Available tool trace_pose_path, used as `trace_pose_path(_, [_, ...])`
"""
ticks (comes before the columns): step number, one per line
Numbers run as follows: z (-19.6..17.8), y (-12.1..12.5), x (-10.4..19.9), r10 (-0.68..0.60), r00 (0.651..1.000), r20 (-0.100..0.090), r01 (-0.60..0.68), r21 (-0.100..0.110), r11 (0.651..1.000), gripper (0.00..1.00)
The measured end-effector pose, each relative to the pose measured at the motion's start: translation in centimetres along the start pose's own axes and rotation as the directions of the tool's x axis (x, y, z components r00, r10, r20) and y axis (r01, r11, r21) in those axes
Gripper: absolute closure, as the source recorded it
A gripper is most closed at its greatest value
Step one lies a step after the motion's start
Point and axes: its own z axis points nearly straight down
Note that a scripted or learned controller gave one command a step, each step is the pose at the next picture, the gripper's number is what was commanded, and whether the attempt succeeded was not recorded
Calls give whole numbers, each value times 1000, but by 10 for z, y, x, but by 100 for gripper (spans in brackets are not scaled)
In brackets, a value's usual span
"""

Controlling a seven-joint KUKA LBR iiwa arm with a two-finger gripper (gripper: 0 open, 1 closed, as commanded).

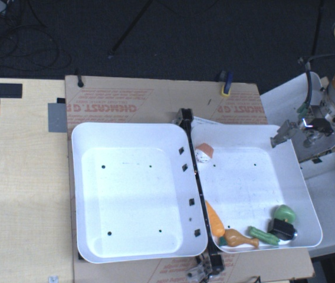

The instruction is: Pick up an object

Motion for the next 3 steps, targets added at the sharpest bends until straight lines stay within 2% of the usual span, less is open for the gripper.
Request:
trace_pose_path(1, [-10, 0, 0, -1, 1000, 0, 1, 0, 1000, 100])
trace_pose_path(2, [74, -57, 76, -2, 1000, -6, 2, 12, 1000, 100])
trace_pose_path(3, [61, -54, 72, 2, 1000, -2, -2, 5, 1000, 100])
